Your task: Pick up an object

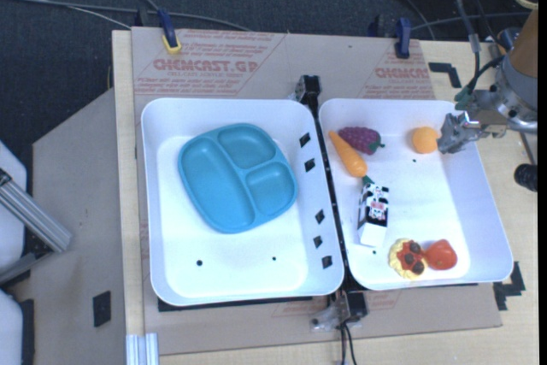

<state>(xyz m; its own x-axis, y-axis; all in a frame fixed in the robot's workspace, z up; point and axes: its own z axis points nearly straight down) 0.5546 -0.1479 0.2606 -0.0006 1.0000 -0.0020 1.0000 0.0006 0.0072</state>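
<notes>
I am hovering my hand (453, 135) at the right side of the frame, over the upper right corner of the right-hand shallow white bin (479, 209), and I cannot tell from here how it is set; nothing is showing in its grip. The nearest thing to me is the small round orange fruit (424, 139), lying just beside my hand toward the left of the frame, at about the same height in the picture. Being round, it is offering no long axis to line up with. Farther left are lying a purple bunch of grapes (360, 138) and an orange carrot (348, 156), slanting down to the right. I judge the orange fruit the easiest target: a short shift left, then down.
</notes>
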